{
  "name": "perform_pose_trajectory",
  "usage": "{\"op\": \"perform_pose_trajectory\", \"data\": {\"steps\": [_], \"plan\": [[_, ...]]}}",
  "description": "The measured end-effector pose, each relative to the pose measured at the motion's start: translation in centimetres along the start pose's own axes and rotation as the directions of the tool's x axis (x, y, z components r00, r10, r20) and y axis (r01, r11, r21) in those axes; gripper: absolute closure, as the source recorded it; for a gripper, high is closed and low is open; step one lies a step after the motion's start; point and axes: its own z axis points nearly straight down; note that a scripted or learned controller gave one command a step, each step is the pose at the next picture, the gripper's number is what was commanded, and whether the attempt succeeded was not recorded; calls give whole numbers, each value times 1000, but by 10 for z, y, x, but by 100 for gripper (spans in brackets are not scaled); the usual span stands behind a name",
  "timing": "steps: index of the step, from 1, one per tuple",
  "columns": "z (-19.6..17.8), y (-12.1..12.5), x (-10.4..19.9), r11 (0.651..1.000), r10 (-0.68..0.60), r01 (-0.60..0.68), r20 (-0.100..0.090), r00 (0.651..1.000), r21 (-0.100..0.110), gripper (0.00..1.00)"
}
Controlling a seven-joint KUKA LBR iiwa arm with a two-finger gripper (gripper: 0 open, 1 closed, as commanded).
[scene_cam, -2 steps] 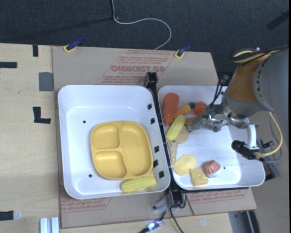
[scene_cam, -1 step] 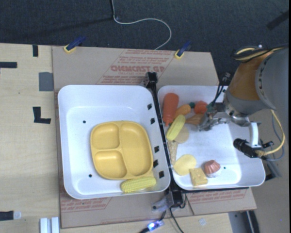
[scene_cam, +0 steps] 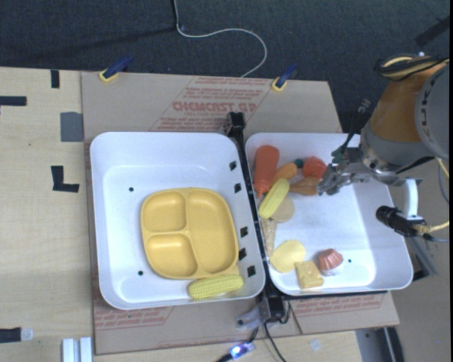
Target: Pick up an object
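Beside two corn cobs point(scene_cam: 215, 285), one yellow tray point(scene_cam: 189, 231) (three-compartment), left bin point(scene_cam: 113, 202).

A small orange-red toy food piece point(scene_cam: 314, 167) lies flat at the far end of the right bin point(scene_cam: 377, 277), just beside the longer red-orange piece point(scene_cam: 266, 164).

The arm point(scene_cam: 419, 119) runs off the right edge, and its gripper point(scene_cam: 334, 178) perhaps hides part of a brown item point(scene_cam: 306, 189).

arm point(scene_cam: 408, 119) over right bin point(scene_cam: 377, 225) | gripper point(scene_cam: 334, 178) beside orange piece point(scene_cam: 314, 167) | yellow tray point(scene_cam: 189, 231) in left bin point(scene_cam: 121, 202)
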Motion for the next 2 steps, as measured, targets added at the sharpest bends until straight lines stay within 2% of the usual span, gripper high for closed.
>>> {"op": "perform_pose_trajectory", "data": {"steps": [2], "plan": [[-75, -3, -3, 1000, 0, 0, 0, 1000, 2, 100]]}}
